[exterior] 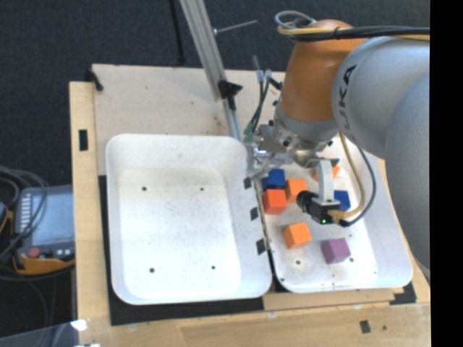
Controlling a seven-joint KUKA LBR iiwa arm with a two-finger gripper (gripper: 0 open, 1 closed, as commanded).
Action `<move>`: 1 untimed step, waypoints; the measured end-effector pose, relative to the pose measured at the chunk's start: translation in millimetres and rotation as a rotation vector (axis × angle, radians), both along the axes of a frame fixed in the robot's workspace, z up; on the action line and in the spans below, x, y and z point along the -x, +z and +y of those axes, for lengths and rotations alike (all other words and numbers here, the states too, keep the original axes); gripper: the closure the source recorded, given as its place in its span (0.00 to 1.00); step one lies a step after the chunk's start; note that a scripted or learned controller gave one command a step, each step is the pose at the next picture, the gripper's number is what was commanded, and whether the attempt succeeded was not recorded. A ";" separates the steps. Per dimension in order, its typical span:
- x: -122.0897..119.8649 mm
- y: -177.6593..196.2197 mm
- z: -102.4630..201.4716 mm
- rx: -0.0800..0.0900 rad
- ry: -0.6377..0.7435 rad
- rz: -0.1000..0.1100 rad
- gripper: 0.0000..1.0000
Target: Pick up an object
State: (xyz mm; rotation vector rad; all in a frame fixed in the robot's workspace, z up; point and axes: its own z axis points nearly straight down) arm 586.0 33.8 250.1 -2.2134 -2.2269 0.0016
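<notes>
Camera view: the grey arm with its orange band (pixel 318 71) hangs over the right bin (pixel 383 266), its wrist low among a cluster of blocks.

Taking the right bin as landmark: the gripper (pixel 275 166) sits at that bin's upper left, close to the wall it shares with the left bin (pixel 181 223); how far it is open, and whether it has hold of anything, I cannot tell, since the wrist hides it. Just below the gripper, a blue block (pixel 275 178) touches an orange-red block (pixel 275 200), with an orange block (pixel 297 188) beside them. Another blue block (pixel 341 199) lies toward the bin's middle, partly behind a black fitting (pixel 315 207). Nearer the bin's lower edge rest an orange cube (pixel 296 235) and a purple cube (pixel 335 250), near each other but apart.
</notes>
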 end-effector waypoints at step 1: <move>-12.4 -12.1 51.9 0.001 0.000 -0.003 1.00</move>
